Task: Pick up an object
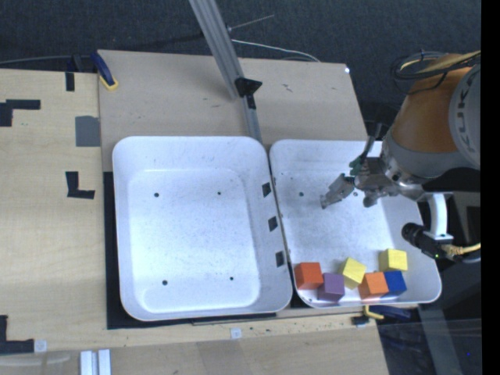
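Note:
Several small blocks lie along the near edge of the right bin [328, 237]: an orange block [308, 274], a purple block [333, 286], a yellow block [354, 270], a second orange block [373, 284], a blue block [395, 283] and another yellow block [395, 258]. My gripper [347, 201] hangs over the middle of the right bin, well behind the blocks. Its two fingers are spread apart, open, with nothing between them.
The left bin [187, 225] sits beside the right one, with small black clips on the shared wall. A slanted metal pole [219, 37] rises from the back of the bench. The arm's orange band [430, 119] is at the right.

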Controlling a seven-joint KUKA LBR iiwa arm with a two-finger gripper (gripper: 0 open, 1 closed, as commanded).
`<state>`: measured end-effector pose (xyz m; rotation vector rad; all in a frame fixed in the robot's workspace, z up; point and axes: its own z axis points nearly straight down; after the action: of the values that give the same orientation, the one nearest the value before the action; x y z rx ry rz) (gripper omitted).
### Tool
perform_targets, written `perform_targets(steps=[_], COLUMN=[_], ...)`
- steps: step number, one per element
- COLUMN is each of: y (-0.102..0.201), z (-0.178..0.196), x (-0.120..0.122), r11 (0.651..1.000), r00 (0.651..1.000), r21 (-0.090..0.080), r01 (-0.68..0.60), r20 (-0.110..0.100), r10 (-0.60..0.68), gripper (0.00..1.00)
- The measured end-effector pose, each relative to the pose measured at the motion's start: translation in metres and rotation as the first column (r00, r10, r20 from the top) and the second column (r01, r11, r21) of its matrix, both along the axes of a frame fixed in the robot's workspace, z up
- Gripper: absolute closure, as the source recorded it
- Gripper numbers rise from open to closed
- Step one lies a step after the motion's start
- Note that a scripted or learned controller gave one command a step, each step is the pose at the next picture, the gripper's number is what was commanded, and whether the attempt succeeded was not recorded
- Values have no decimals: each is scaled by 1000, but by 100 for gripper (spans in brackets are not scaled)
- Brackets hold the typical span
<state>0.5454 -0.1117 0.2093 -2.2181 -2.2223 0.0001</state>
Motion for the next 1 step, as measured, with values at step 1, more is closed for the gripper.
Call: perform_targets(steps=[1], y=[63], z=[73], x=[-59], r11=[1000], r00=[1000], r21=[2], r01=[-6], r20=[3], r10=[6], gripper=[0])
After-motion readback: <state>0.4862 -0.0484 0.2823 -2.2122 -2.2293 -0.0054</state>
